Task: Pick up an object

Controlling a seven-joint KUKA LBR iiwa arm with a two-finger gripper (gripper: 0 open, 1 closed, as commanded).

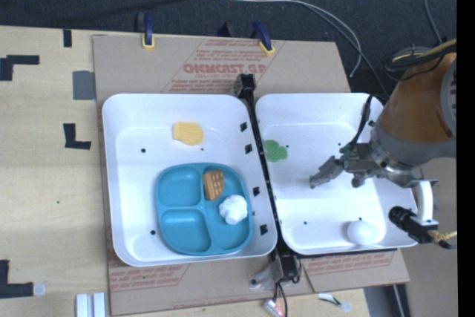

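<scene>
Gripper over right bin, nothing held

Left bin (122, 159): yellow piece (188, 133) far side; blue tray (174, 226) holds waffle bit (213, 184) and white lump (234, 209). Right bin (312, 111): green piece (275, 151) at left wall, white ball (364, 232) near edge. Gripper (324, 176) above floor, jaws apart.

Open floor between green piece (275, 151) and white ball (364, 231).

The wooden bench (44, 182) carries a brown cardboard sheet (215, 63), clamped at its far edge, on which two shallow white plastic bins (122, 122) (312, 104) sit side by side, touching.
</scene>
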